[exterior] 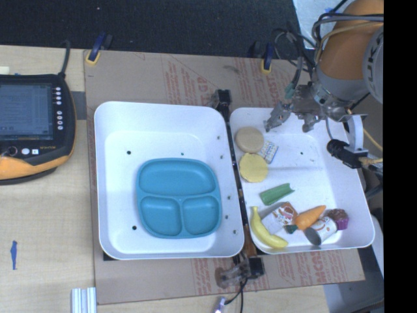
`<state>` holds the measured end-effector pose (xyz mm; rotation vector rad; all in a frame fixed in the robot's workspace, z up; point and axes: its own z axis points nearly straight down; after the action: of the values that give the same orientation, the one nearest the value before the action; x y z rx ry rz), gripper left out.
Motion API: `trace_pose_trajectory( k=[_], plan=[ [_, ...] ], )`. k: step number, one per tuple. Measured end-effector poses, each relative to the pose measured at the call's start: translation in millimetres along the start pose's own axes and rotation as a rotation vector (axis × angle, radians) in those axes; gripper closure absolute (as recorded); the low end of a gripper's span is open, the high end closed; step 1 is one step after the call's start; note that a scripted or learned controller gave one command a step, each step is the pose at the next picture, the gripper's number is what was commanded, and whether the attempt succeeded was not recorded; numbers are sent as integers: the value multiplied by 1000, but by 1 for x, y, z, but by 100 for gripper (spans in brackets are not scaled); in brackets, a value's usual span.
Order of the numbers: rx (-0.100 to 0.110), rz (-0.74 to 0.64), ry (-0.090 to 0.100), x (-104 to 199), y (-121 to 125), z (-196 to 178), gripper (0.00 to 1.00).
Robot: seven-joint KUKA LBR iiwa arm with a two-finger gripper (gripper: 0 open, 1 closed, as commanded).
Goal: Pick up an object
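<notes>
Banana (pixel 266 230): yellow, curved, at the near left corner of the right bin (pixel 348 194), against its left wall.
Packet (pixel 281 216): red and white, just beside the banana, touching the carrot.
Carrot (pixel 309 216): orange, lying slantwise along the near wall.
Spoon (pixel 313 236): grey, just below the carrot.
Small can (pixel 328 228): white and red, beside a purple piece (pixel 339 218) at the near right corner.
Green pod (pixel 276 192): mid-bin, apart from the near cluster.
Yellow disc (pixel 253 167): by the left wall, just beyond the pod.
Tan disc (pixel 249 139): beyond the yellow disc, nearly touching it.
Small white card (pixel 269 151): just right of the two discs.
Left bin (pixel 117 175): white, holds a blue divided plate (pixel 178 197) with three compartments.
Hand (pixel 292 119): over the far edge of the right bin, fingers spread apart, nothing between them; the tan disc lies nearest it.
Arm (pixel 345 47): grey and orange, entering from the right.
Tablet (pixel 29 126): on the bench (pixel 39 240), well left of the bins.
</notes>
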<state>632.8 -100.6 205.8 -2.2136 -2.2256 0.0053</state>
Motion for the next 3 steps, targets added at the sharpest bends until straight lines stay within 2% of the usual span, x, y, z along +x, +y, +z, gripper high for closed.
trace_pose_trajectory(
  k=[1,2,3],
  plan=[
    [1,0,-1,8,-76,56,0],
    [0,-1,0,7,-125,115,0],
    [-1,2,0,-12,-68,114,0]
  ],
)
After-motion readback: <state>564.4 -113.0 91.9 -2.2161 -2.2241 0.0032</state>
